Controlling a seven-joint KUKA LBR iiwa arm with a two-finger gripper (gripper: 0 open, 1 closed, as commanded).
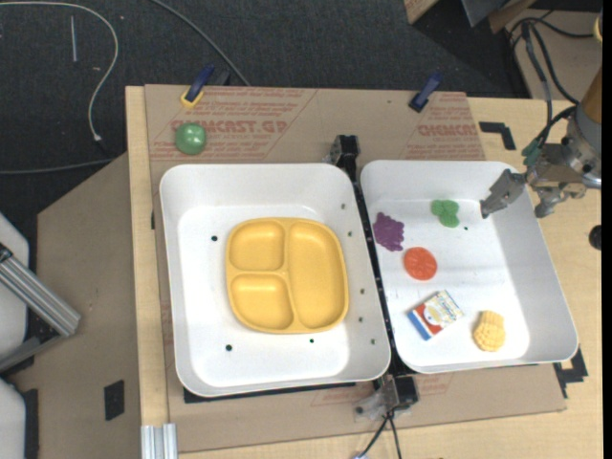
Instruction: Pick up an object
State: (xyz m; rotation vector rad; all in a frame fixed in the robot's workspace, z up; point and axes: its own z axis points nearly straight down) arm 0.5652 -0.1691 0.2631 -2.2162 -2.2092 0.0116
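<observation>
The right bin (535,256) holds several small objects: a green lump (445,211), a purple bunch (388,230), a round red-orange piece (420,263), a small white, blue and red carton (436,314) and a yellow ridged piece (489,331). My gripper (524,200) hangs over the bin's upper right corner. It is open, with nothing between its fingers. Its left fingertip (500,197) is a short way right of the green lump and apart from it.
The left bin (191,208) holds a yellow divided plate (287,275). A green ball (191,139) lies on the cardboard behind that bin. Blue clamps (425,92) grip the board's far edge. Cables run near the arm at the right.
</observation>
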